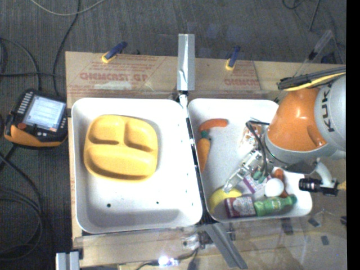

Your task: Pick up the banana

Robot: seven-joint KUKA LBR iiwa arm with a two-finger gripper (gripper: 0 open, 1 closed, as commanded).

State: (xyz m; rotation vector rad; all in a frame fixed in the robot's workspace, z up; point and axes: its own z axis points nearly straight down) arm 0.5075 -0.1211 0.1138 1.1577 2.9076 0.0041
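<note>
The banana [221,197] is a yellow curved piece lying at the front of the right bin [225,142], near its left wall. A purple can [241,206] lies against its right side and partly covers it. My gripper [235,180] reaches down and to the left from the orange-banded wrist [295,125]. Its tip hangs just above and to the right of the banana, close to it. I cannot see whether it touches the banana.
A green bottle [274,205] and a white egg [274,188] lie at the right bin's front right. An orange carrot [202,151] and a red-orange pepper [212,125] sit by the left wall. The left bin [135,207] holds a yellow compartment tray [121,146].
</note>
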